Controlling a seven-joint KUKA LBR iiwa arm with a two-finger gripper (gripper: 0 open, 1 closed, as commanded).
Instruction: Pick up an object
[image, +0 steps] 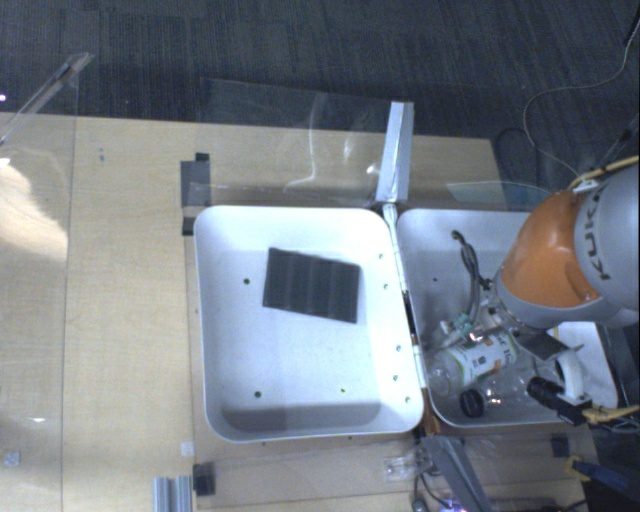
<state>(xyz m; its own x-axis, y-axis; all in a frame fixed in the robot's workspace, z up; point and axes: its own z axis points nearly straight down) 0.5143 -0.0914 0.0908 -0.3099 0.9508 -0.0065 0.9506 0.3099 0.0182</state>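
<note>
- Two white bins are seen side by side on the tabletop (110, 300): the left bin (225, 400) and, at its 3 o'clock, the right bin (430, 250), their rims touching.
- A dark ribbed slab (311, 285) is seen lying flat in the left bin, slightly toward 12 o'clock of the bin's middle and a little skewed to its walls. It is well apart from the arm.
- The grey arm with its orange band (545, 255) is seen reaching in from 3 o'clock, over the right bin.
- The gripper (482, 343) is placed low in the right bin, toward that bin's 7 o'clock corner. Whether it is open or closed cannot be told, as it is hidden by the wrist and by clutter.
- A pale, partly clear cylindrical item (458, 366) is seen on its side just at 7 o'clock of the gripper, close to the wall shared with the left bin. Whether it is touched or held cannot be told.
- A small black round item (472, 403) is seen at 6 o'clock of the cylindrical item, near the bin's lower rim.
- A thin black cable (466, 255) is seen running across the right bin at 12 o'clock of the gripper.
</note>
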